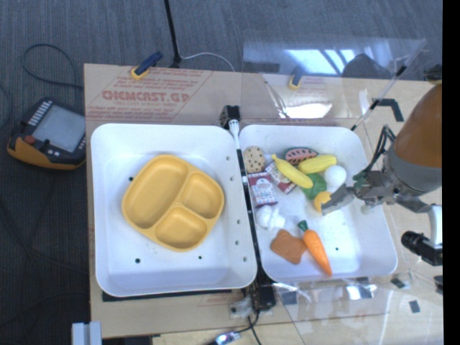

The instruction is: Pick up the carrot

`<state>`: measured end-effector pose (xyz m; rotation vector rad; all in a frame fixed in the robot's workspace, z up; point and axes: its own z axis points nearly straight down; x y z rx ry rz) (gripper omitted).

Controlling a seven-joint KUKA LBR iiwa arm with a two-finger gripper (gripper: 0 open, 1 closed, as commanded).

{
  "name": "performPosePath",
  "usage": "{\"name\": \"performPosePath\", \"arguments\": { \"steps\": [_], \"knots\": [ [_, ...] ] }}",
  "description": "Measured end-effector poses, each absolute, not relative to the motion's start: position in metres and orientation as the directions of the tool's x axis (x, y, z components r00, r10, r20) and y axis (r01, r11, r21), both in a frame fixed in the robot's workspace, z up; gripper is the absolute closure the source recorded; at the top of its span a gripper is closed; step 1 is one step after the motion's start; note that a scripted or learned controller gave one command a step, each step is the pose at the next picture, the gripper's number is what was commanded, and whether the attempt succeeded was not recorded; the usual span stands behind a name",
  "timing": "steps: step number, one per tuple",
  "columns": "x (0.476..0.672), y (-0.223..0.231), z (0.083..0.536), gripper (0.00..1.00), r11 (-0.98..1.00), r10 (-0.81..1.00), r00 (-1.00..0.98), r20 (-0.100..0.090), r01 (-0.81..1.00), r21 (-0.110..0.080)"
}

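An orange carrot (316, 249) with a green top lies in the right bin (374, 246), near its front edge, pointing toward the front right. My gripper (336, 200) hangs over the same bin, up and to the right of the carrot and apart from it. The grey fingers (338, 197) point left toward the pile of toy food. Nothing shows between them, and how they stand is unclear from this angle.
Around the carrot lie a brown toast piece (288, 246), white garlic (269, 217), yellow bananas (302, 169), a watermelon slice (300, 154), a cookie (253, 158) and a red packet (263, 190). The left bin (115, 264) holds a yellow divided plate (172, 201).
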<state>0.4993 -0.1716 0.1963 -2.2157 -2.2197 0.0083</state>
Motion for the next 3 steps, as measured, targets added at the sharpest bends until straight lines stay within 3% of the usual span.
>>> {"name": "performPosePath", "arguments": {
  "steps": [1, 2, 3],
  "knots": [
    [0.487, -0.167, 0.090, 0.00, 0.173, 0.985, -0.173, -0.004, 0.985, 0.005],
    [0.490, -0.168, 0.101, 1.00, 0.172, 0.985, -0.172, -0.009, 0.985, 0.013],
    [0.509, -0.100, 0.171, 1.00, 0.241, 0.970, -0.241, 0.001, 0.970, 0.001]
  ]
}}
